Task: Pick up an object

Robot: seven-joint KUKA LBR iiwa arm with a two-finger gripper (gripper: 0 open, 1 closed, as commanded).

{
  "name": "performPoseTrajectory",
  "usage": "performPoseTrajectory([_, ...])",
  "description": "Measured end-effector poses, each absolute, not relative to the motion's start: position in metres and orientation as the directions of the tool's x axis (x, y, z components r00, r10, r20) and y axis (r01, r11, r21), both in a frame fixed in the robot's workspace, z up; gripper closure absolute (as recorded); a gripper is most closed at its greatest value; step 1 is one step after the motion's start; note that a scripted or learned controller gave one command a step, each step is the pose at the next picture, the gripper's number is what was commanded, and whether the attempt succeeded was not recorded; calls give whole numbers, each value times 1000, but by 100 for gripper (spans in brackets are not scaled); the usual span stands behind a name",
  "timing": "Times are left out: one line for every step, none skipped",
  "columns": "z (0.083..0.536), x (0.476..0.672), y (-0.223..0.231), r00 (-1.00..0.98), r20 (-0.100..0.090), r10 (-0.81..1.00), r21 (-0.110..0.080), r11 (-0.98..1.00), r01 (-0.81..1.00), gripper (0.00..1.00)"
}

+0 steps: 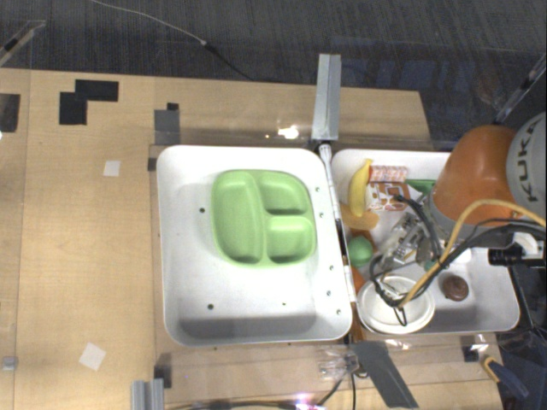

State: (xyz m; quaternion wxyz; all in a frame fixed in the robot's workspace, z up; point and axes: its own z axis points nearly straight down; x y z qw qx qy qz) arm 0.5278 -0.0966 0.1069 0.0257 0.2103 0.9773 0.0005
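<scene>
Arm over the right bin (504, 314), gripper (408, 239) low among the clutter.

Taking the right bin as the landmark: the gripper hangs over its middle, wrapped in cables, and whether its fingers are apart or together cannot be told. A yellow banana (358, 188) lies in the bin's far left corner, with a printed snack packet (386, 186) just beside it. A green ball (360, 249) sits against the bin's left wall, a white bowl (395, 307) fills the near left corner, and a small brown object (454, 289) rests right of the bowl. Left of this bin, the left bin (184, 314) holds a green divided tray (261, 216).
</scene>
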Motion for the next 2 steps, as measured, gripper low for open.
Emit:
performPoseTrajectory([181,554,-132,-997,-14,75,-2,997,75,100])
performPoseTrajectory([177,528,-193,-1000,-9,-7,-3,1000,-7,100])
